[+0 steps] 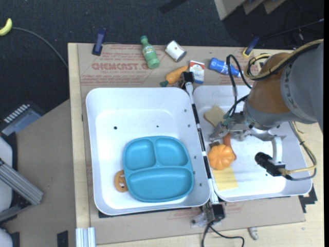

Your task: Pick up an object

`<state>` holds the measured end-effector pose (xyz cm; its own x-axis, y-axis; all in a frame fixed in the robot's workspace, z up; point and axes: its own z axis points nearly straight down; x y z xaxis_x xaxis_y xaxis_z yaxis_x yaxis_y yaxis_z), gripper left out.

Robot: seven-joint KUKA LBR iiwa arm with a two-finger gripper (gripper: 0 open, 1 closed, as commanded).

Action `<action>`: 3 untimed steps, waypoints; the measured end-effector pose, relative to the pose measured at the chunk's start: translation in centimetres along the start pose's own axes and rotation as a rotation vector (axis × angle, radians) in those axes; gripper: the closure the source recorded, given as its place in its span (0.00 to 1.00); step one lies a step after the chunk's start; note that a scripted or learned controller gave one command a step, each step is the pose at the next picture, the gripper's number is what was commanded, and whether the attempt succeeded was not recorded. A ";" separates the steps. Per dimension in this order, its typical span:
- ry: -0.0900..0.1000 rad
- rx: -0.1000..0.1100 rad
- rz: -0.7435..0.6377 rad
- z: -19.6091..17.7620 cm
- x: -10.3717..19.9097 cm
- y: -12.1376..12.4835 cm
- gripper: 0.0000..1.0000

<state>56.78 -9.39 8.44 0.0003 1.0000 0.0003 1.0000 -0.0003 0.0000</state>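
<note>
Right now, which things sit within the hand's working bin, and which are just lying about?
In play, right bin:
hand
orange pumpkin
yellow sponge
tan block

Lying about:
blue divided plate and pretzel in left bin
green bottle, carrot, white can, milk carton behind the bins

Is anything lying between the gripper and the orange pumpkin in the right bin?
Nothing visible does. The gripper hangs just above the orange pumpkin in the right bin; the tan piece and yellow block lie to either side, off that path.

floor (51,14): dark carpet | bench (123,63): tan board top, red lettering | cable (46,40): trails across carpet, upper left
</note>
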 end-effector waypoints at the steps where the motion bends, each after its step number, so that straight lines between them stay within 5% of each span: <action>1: 0.000 -0.001 0.000 0.0 -0.2 0.7 0.00; 2: 0.000 -0.002 -0.001 0.0 0.3 1.2 0.00; 3: -0.001 -0.003 -0.001 -1.0 0.3 1.2 1.00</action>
<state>57.99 -9.11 9.44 -0.0002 1.0000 -0.0003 1.0000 0.0002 0.0035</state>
